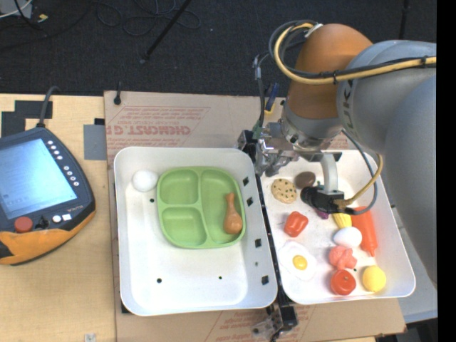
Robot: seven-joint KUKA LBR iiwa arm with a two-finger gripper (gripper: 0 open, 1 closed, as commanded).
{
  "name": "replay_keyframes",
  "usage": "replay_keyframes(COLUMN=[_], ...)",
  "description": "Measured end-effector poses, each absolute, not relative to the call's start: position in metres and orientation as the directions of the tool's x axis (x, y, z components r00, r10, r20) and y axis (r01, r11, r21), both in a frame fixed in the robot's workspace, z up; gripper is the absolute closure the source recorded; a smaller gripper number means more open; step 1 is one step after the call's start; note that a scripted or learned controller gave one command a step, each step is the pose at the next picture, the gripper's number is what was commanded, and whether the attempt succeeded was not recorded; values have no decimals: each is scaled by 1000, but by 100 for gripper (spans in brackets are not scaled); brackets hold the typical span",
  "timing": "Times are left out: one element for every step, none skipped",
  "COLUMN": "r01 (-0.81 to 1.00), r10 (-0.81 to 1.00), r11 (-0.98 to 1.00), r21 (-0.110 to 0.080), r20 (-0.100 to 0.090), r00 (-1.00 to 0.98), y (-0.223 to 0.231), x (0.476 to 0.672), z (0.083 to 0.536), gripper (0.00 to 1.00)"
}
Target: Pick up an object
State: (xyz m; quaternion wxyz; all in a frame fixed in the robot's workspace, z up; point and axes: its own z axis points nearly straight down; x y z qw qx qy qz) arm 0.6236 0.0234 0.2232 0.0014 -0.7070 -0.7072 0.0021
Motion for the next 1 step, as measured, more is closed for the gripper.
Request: replay_keyframes(r01=[1000], r10=[1000], r11=[0], r21=[-5], r20=[0], r00=[0], y=[33], x=[626], z=[217], gripper=[100])
